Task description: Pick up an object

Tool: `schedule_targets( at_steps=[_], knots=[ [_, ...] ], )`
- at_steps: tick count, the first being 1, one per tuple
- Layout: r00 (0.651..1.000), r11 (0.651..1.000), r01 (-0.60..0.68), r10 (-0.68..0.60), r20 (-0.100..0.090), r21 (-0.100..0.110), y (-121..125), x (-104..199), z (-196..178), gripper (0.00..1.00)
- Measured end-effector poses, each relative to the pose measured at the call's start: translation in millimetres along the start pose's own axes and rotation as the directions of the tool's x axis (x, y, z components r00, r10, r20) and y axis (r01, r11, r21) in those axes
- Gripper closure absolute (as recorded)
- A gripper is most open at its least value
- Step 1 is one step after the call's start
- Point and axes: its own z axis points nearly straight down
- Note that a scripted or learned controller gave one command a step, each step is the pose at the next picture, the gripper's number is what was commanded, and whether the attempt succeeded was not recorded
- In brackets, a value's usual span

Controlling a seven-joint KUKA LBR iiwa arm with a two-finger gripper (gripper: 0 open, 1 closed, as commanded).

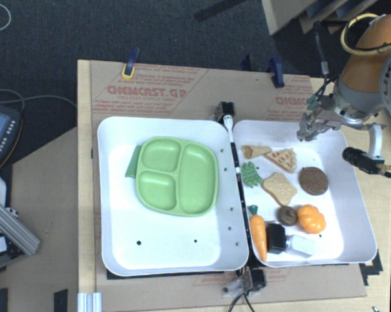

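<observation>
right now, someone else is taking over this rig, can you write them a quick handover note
Gripper: hovering over the far edge of the right bin, holding nothing that can be seen; finger state unclear.
Right bin holds the toy food: pizza slice, cracker, brown cookie, orange pumpkin, carrot, green leafy piece, plus a small black and white block.
Left bin holds a green divided plate.
Done: nothing picked up yet.
Left: descend, grasp one object, lift it.
</observation>
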Motion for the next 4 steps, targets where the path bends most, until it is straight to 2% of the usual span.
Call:
schedule_targets(
  at_steps=[1, 2, 3, 4],
  knots=[
    [1.000, 1.000, -0.003, 0.003, 0.000, 0.001, -8, -4, -52, 1.00],
    [1.000, 1.000, -0.001, 0.001, 0.000, 0.002, -7, -5, -66, 1.00],
    [1.000, 1.000, 0.002, -0.002, -0.004, 0.011, -29, 33, -63, 1.00],
    [1.000, 1.000, 0.004, -0.004, -0.005, 0.011, -44, 88, -62, 1.00]
  ],
)
